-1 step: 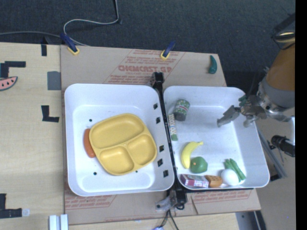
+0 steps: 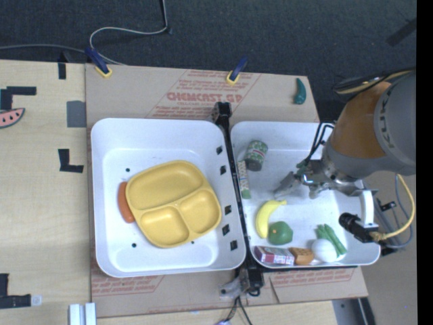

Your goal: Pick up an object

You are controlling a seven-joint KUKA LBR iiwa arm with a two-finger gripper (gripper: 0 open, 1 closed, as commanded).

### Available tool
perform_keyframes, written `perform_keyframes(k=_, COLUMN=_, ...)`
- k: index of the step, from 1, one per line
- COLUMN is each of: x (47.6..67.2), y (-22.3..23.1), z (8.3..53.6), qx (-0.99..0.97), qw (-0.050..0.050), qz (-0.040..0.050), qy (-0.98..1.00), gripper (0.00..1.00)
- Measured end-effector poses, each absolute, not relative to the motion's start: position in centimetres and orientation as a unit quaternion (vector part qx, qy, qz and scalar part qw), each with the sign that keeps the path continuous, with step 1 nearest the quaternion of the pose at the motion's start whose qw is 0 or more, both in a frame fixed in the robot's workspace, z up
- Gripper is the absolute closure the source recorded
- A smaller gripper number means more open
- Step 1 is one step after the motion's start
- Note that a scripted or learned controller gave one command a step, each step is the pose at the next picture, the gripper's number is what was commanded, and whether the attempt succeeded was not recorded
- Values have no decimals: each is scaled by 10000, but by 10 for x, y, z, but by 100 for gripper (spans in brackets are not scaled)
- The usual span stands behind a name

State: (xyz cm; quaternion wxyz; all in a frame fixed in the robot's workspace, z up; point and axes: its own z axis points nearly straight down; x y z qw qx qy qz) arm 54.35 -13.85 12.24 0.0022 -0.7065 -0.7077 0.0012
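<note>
1. You see the gripper (image 2: 302, 183) over the right bin (image 2: 291, 131), fingers spread wide, nothing between them.
2. Banana (image 2: 266, 215) lies just near-left of it, touching the green round fruit (image 2: 280, 233).
3. Small can (image 2: 256, 154) sits at the far left of that bin.
4. Left bin (image 2: 108, 181) holds a yellow divided tray (image 2: 173, 202).

A yellow tray (image 2: 173, 202) is seen in the left bin (image 2: 108, 147). In the right bin (image 2: 291, 131), the claw (image 2: 298, 181) is held open above a banana (image 2: 268, 214), near a green ball (image 2: 280, 233) and a can (image 2: 256, 154).
</note>
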Motion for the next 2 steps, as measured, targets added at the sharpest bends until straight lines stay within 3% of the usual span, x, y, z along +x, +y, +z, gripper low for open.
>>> perform_keyframes(k=1, x=531, y=-97, z=86, qx=-7070, qw=-9, qz=-3, qy=-7072, gripper=0)
perform_keyframes(k=2, x=532, y=-98, z=96, qx=-7073, qw=-35, qz=-11, qy=-7069, gripper=100)
